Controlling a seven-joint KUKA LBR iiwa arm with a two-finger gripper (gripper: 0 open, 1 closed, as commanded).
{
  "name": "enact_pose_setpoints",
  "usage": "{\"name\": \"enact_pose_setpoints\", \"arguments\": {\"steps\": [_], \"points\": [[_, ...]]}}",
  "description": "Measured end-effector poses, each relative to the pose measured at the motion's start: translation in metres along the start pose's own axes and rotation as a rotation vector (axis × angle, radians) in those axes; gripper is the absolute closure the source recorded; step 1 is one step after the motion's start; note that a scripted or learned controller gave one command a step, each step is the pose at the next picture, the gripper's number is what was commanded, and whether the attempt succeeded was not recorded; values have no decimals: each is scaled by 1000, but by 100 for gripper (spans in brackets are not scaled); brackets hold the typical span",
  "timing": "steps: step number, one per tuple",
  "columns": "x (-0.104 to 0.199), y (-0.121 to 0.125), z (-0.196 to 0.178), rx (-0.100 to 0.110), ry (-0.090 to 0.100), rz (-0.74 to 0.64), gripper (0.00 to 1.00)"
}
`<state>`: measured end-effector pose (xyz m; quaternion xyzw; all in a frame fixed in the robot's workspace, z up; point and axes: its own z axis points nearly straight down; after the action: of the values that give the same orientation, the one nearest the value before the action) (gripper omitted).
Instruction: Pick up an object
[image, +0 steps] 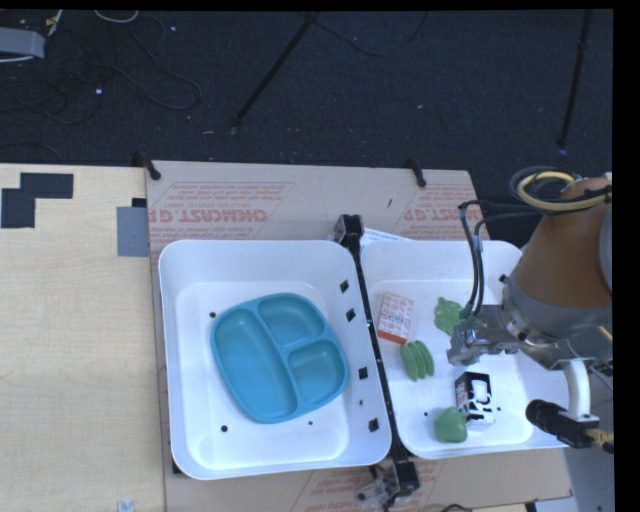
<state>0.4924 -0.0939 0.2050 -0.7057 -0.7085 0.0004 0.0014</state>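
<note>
Though its spread stays unreadable, pincer (470, 345) low over right bin (500, 262), beside green toy (448, 313).

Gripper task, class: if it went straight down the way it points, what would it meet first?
Probably the right white bin's floor, between the green leafy toy and black-and-white object; the gripper's depth is unclear.
</note>
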Motion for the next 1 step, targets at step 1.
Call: {"name": "enact_pose_setpoints", "arguments": {"steps": [1], "points": [[62, 2, -8, 0, 2, -2, 100]]}}
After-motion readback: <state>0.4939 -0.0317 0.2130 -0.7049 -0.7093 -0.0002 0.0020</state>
